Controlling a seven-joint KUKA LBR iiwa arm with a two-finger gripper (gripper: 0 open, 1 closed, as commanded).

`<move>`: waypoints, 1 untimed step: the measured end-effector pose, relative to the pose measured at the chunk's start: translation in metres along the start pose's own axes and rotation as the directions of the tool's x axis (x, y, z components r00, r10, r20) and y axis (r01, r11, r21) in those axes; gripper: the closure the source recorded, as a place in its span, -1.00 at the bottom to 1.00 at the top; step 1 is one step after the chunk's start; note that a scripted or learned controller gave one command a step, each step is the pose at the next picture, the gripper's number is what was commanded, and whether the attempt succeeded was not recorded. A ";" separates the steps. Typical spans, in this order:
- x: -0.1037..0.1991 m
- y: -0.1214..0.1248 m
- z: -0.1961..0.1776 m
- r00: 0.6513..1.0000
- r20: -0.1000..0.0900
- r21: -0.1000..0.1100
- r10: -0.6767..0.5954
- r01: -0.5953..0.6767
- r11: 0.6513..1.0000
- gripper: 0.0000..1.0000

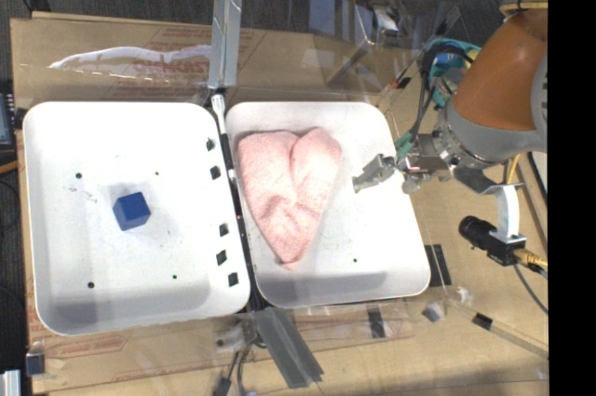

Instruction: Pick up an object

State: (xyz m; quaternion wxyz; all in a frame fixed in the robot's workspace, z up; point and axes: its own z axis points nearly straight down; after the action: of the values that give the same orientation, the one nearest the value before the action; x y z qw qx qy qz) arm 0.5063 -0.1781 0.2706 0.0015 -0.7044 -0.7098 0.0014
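Soft and light, pink cloth (287,189) is lying bunched at the right bin's (400,245) centre, likely best pinched at a raised fold, while the jaws (374,172) are hovering empty at centre-right, their opening unclear.

Arm (503,77) cut off at right edge.

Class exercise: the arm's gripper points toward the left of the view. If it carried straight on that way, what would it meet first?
Probably the pink cloth lying in the right bin. The gripper sits just right of it, though its height above the bin is unclear, so it might pass over.
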 end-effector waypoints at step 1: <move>-0.011 -0.007 0.040 0.970 -0.001 0.002 0.245 -0.245 0.970 -1.00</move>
State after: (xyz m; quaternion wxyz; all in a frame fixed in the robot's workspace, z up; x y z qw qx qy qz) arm 0.4996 -0.1887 0.2303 0.0024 -0.7866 -0.6175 0.0018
